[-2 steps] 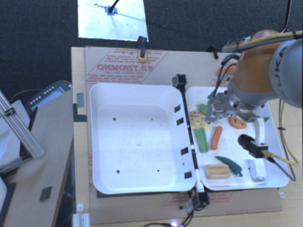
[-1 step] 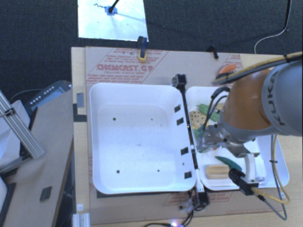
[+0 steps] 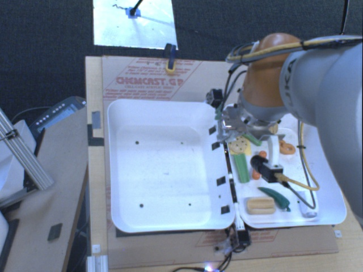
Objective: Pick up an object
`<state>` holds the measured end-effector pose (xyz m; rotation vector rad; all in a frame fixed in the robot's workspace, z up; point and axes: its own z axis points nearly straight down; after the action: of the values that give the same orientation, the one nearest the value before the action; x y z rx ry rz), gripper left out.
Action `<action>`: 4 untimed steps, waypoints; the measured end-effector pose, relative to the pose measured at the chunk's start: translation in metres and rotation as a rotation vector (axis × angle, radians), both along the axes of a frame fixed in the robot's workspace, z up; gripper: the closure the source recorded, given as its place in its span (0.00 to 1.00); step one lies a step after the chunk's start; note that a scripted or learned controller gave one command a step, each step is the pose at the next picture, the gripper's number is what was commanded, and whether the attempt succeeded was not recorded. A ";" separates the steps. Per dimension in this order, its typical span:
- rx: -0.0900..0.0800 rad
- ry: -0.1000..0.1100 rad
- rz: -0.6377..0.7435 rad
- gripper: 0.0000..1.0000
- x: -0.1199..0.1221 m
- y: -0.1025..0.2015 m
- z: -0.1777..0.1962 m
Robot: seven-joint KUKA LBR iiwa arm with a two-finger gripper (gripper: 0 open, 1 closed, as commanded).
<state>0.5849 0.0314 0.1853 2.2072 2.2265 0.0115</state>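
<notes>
— Arm?
— Reaching in from right, orange-banded wrist bent down over right bin.
— Gripper?
— Low, near yellow holed piece and green stick. Open or closed: impossible to tell.

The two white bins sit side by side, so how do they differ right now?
The right bin holds small toys: a tan bun-like piece, a dark green pepper-like piece, a light green stick and an orange ring; the left bin shows a bare floor with a few dark dots. The arm hangs over the right bin, not the left. Both are shallow, white and rounded at the corners.
</notes>
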 end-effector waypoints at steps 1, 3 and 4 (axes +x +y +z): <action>0.000 0.013 -0.003 1.00 -0.051 0.038 -0.001; 0.002 0.004 0.000 1.00 0.039 0.130 -0.003; 0.005 -0.006 -0.002 1.00 0.013 0.128 0.144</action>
<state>0.5984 0.1590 0.3289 2.2089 2.2233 0.0239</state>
